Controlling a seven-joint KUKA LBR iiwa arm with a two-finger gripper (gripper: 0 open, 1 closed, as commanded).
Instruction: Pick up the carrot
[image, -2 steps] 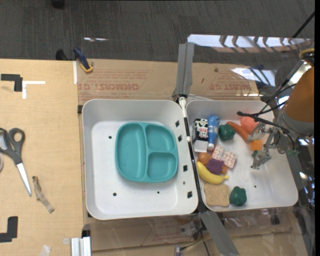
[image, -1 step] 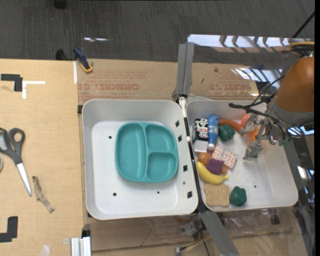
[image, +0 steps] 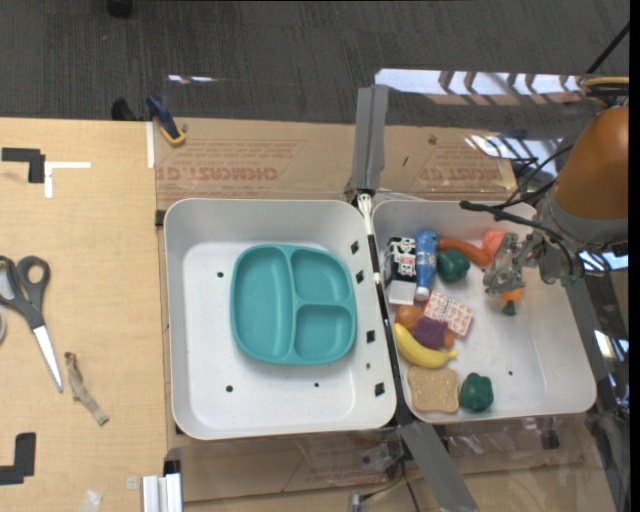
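The carrot (image: 512, 296) is small and orange with a green top. It is in the right bin (image: 560, 385), near the far right side. My gripper (image: 503, 274) comes in from the right and stands right over the carrot. Its metal fingers (image: 494, 270) are closed on the carrot's upper part. The orange body and the green tip stick out just below them. The rest of the carrot is hidden by the fingers.
The right bin also holds an orange piece (image: 465, 247), a green pepper (image: 452, 265), a blue bottle (image: 425, 262), a banana (image: 420, 347), a bread slice (image: 434, 391) and a green vegetable (image: 477, 392). A teal divided plate (image: 294, 304) lies in the left bin (image: 200, 390).
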